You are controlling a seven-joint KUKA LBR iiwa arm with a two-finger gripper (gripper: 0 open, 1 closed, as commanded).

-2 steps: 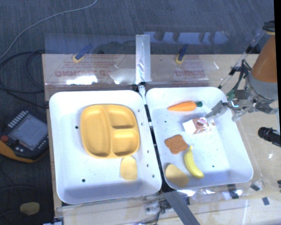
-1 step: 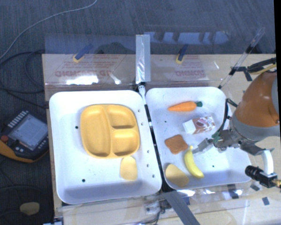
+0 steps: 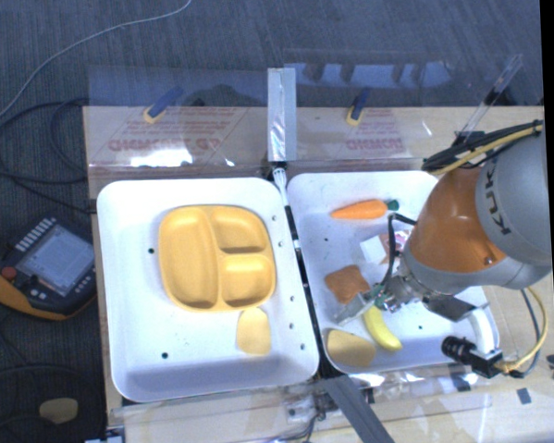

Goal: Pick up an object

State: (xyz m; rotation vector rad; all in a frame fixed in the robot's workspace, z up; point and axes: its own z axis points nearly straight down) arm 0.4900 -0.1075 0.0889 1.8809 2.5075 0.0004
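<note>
My gripper [image 3: 366,303] reaches down into the right bin [image 3: 468,340] from the right, under the orange wrist band. Its tip sits between a brown toast-like piece [image 3: 345,282] on its left and a small yellow banana [image 3: 382,330] just below it. An orange carrot [image 3: 358,210] lies near the bin's far edge. A pale yellow wedge [image 3: 350,348] rests at the bin's near left corner. A small white piece [image 3: 372,250] lies partly hidden by the arm.
The left bin [image 3: 135,344] holds a yellow divided plate [image 3: 214,256] and a pale yellow slice [image 3: 253,332] near its front. A metal divider [image 3: 282,114] stands between the bins at the back. A handheld pendant [image 3: 40,267] lies on the floor, left.
</note>
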